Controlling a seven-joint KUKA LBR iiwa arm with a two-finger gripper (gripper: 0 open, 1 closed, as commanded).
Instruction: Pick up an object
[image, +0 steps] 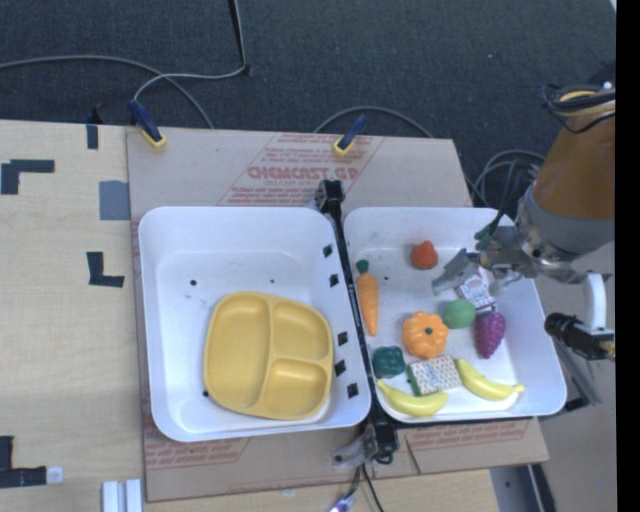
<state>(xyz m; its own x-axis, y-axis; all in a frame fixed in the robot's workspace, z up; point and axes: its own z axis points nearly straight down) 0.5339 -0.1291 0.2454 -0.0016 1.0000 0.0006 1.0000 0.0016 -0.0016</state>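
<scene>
bananas (412, 402), a pumpkin (425, 334) and grapes (489, 332) fill the right bin (540, 400) below the open pincer (478, 275); left bin (160, 300) holds a yellow tray (268, 354).

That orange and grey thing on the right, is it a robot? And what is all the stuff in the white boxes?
Yes, it is a robot arm, seen by one camera looking down from above. Its gripper hangs over the right bin, which is full of toy food: a carrot, a small pumpkin, a purple grape bunch, two bananas and more. The left bin holds a yellow divided plate. Whether the gripper holds anything, I cannot tell.
</scene>
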